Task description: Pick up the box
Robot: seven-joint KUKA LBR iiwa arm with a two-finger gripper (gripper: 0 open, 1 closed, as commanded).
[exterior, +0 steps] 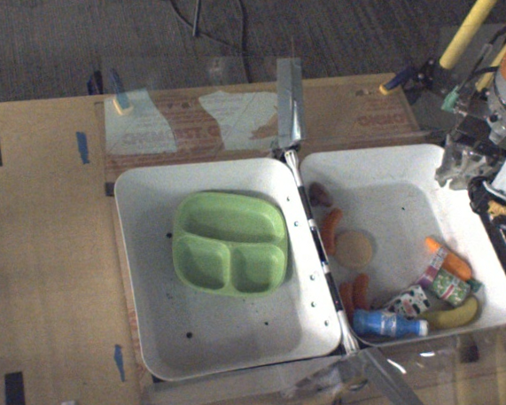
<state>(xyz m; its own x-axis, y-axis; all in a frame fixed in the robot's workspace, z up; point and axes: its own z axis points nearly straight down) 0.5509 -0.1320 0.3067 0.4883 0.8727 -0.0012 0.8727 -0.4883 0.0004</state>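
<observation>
The tool (463, 163) sits at the right side of the picture, just over the right rim of the right bin (382, 160). It looks grey and knobbly, and I cannot tell if it is apart or together, because it is too small and blurry. Nothing shows inside it.

So the job has hardly begun. The box is not picked up yet. The tool has to go down into the right bin, close on the box and lift it. All of that is left to do.

The box (408, 300) looks like a small carton with black and white patches, a bit like a cow. It lies on its side at the front of the right bin, well away from the tool. It is squeezed in with other things. A blue bottle (387, 323) lies touching it in front. A yellow banana (453, 315) is just beside it on the right. A green packet (448, 287) and an orange carrot (450, 259) lie close behind it. That may make it tricky to grab alone.

More to the left in this bin are a round tan cookie (355, 248) and some small sausages (330, 228).

The left bin (159, 331) holds a green tray (230, 242) with three parts. Both bins rest on a brown surface (45, 262).
</observation>
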